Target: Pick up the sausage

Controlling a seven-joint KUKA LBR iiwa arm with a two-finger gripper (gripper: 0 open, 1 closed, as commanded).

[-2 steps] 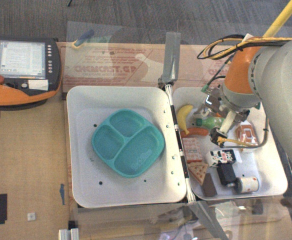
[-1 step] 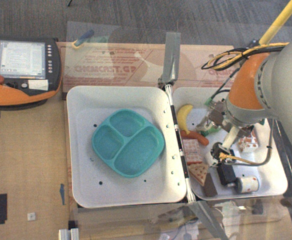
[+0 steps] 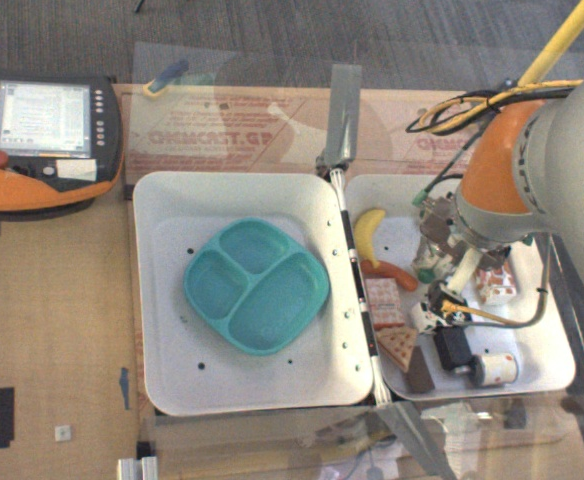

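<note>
Lying in the right bin (image 3: 537, 343) near its left wall, the sausage (image 3: 392, 272) is seen just below the banana (image 3: 369, 230) and above a pink packet (image 3: 382, 296). Its right end is turned toward the jaws, which are placed low in the same bin, just beside that end on its right. Whether the jaws are open or closed cannot be told. A teal divided plate (image 3: 257, 286) is seen in the left bin (image 3: 162, 268).

- Plate (image 3: 257, 286), teal, lies in the middle of the left bin (image 3: 162, 208).
- Sausage (image 3: 394, 273) lies near the right bin's (image 3: 562, 366) left edge, just below the banana (image 3: 370, 230).
- Gripper (image 3: 437, 273) hangs just right of the sausage.
</note>
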